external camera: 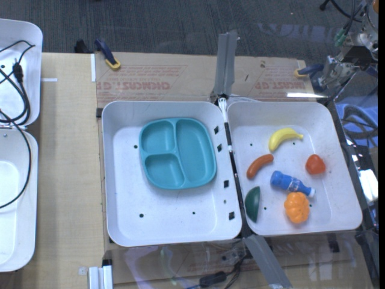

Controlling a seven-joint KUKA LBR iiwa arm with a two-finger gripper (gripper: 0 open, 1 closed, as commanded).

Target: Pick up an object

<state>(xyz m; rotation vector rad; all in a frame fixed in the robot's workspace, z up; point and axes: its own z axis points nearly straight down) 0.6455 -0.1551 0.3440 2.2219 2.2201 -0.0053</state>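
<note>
The right bin (pixel 337 131) holds several toy items. A yellow banana (pixel 286 138) lies near its back. In front of it is an orange-red sausage (pixel 259 165), tilted. A red round fruit (pixel 315 164) rests toward the right wall. A blue bottle (pixel 291 183) lies on its side in the middle, touching an orange pumpkin-like toy (pixel 296 208) just in front of it. A dark green wedge (pixel 253 203) sits against the left wall at the front.
The left bin (pixel 120 209) bears a teal divided plate (pixel 178 152). A grey upright bar (pixel 226 65) stands behind the seam between the bins. Blue clamps (pixel 107 54) hold the cardboard at the back. White tubs with black cables (pixel 15 77) stand far left.
</note>
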